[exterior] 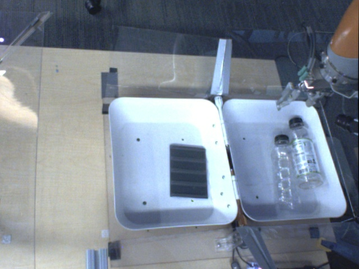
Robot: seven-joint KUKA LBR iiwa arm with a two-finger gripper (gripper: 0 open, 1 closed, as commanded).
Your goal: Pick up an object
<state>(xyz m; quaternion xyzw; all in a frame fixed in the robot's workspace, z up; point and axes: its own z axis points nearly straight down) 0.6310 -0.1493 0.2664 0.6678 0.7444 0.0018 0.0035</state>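
Pale wood makes up the surface [61, 167], and on it sit two shallow white bins side by side. Over in the left bin [129, 150] lies a dark ribbed pad [188, 171], flat on the floor, a little right of the middle. Next comes the right bin [247, 150], which has two clear plastic bottles lying on their sides, close together along its right half: a slim bottle [283, 172] with a dark cap pointing toward the far wall, and just beside it a fatter bottle [304, 156] wearing a printed label, its cap also at the far end. Both look empty or nearly so, so I'd judge them light, thin-walled and slick, apt to roll or squirt out if pinched near the rounded shoulder. Across the labelled middle of the fatter one seems the surest place to take hold. Farthest right, the pincer [300, 94] hangs above the far right corner of that bin, apart from both bottles; whether it is open or closed I cannot tell from here.
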